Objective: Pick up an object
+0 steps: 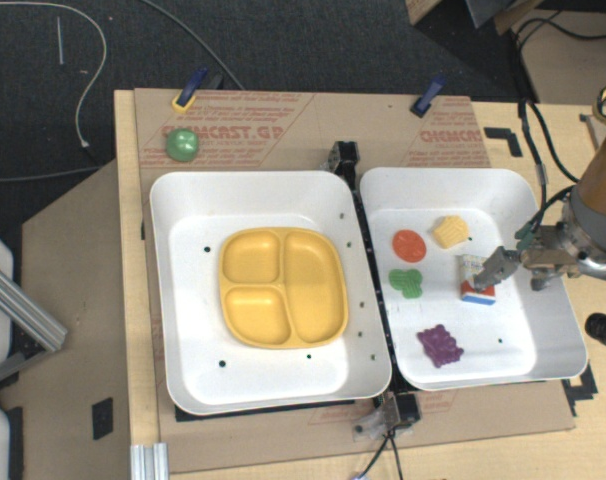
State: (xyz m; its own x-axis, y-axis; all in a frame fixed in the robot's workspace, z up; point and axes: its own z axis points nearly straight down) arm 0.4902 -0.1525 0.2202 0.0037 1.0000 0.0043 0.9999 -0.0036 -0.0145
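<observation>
The gripper (488, 273) is low in the right bin (513, 193), over a small red, white and blue block (477, 291); I cannot tell its state. Left of it lie an orange disc (409, 245), a green piece (407, 282) and purple grapes (440, 345).

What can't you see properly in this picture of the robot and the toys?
- The pincer in the camera view: its tips merge with the small red, white and blue object, so whether it grips it is unclear.
- That object is too small to identify, and the pincer covers its top.
- The arm is cut off by the right edge.
- The purple toy is too blurred to name.
</observation>
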